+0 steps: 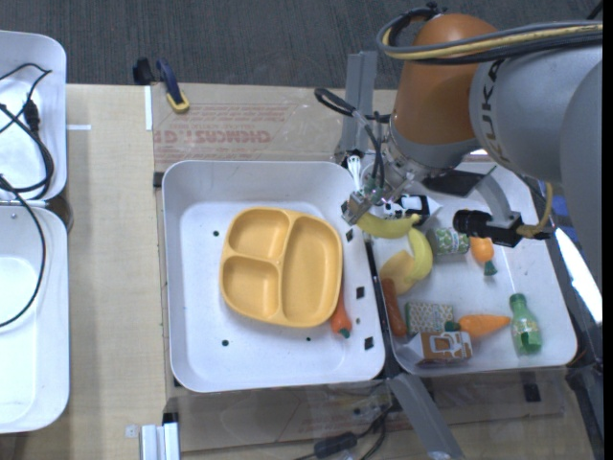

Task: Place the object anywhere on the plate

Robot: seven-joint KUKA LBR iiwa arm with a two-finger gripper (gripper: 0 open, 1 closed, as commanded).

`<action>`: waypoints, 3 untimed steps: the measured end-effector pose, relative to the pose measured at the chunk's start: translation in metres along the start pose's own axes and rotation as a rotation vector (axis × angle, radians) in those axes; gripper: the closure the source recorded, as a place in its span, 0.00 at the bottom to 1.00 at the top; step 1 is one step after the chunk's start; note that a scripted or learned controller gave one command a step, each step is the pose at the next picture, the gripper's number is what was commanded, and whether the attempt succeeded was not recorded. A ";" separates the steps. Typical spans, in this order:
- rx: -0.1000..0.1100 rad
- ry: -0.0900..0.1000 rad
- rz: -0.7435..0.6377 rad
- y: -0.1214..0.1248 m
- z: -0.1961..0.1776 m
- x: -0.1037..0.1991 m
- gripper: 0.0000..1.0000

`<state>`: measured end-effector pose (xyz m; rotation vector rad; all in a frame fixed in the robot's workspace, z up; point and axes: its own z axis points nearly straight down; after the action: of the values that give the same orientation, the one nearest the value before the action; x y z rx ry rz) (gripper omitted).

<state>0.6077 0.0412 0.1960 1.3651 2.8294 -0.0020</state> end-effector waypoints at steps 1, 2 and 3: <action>0.000 -0.001 0.002 0.000 -0.009 -0.002 1.00; 0.001 0.000 -0.069 0.023 0.002 0.041 1.00; 0.000 -0.001 -0.153 -0.062 -0.030 -0.018 1.00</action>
<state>0.5706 -0.0114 0.2260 1.1450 2.9251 -0.0026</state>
